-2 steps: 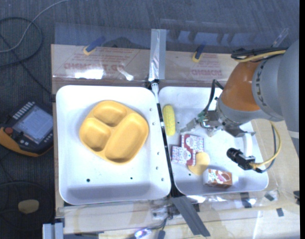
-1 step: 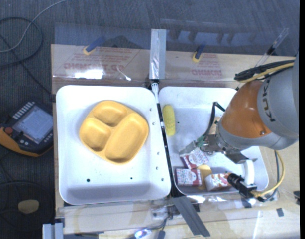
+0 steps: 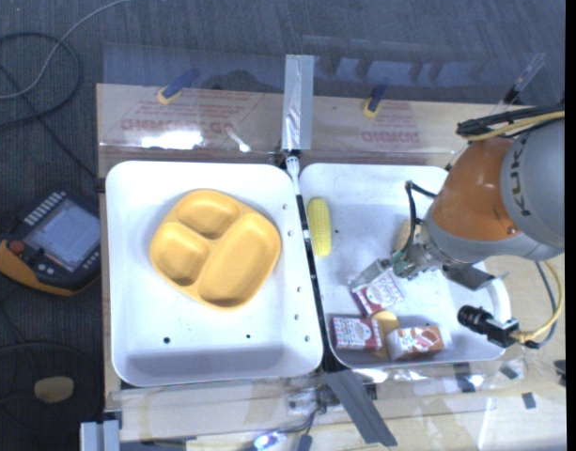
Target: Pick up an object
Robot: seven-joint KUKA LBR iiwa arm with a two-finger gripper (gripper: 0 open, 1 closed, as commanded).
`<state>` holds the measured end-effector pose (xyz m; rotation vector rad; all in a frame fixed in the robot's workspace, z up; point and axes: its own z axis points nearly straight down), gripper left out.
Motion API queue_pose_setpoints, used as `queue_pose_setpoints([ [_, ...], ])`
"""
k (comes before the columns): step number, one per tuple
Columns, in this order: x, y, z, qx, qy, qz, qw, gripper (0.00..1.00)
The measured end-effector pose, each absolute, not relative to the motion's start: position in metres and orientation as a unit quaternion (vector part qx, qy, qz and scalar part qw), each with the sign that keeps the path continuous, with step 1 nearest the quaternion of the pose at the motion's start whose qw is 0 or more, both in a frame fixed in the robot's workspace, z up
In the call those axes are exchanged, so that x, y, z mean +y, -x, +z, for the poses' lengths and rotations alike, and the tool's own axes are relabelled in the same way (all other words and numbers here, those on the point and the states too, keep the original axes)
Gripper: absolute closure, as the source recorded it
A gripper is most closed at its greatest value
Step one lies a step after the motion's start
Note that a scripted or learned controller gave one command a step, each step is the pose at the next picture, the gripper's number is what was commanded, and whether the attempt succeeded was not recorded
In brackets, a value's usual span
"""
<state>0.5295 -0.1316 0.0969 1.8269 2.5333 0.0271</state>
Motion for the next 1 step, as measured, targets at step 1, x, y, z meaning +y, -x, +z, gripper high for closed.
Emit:
queue_pose_setpoints([
  [1,-0.1548,-0.5281,0.0963,0.693,-0.721,0.0095,0.007,0.00],
])
